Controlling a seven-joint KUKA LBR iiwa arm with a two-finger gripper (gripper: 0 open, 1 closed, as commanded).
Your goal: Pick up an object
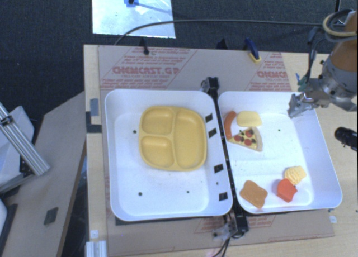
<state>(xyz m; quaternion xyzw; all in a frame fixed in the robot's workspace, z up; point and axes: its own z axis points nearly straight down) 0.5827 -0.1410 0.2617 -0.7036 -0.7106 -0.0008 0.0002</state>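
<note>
Glossy plastic bins (pixel 330 183); matt yellow plate (pixel 172 138)

Before me, two white bins, the left bin (pixel 120 194) and the right bin (pixel 320 155), sit side by side on a brown printed board (pixel 168 68) covering my wooden bench (pixel 64 138). A blue clamp (pixel 253 50) grips the board's far edge. A silver sheet (pixel 131 4) lies beyond the bench's far-left corner, an aluminium rail (pixel 22 147) off its left edge.

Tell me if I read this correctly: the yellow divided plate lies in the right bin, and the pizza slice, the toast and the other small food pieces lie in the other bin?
Not quite. The camera view shows the yellow divided plate in the left bin, not the right one. The pizza slice, the toast and the other small food pieces are in the right bin, as you meant by the other bin.
</note>
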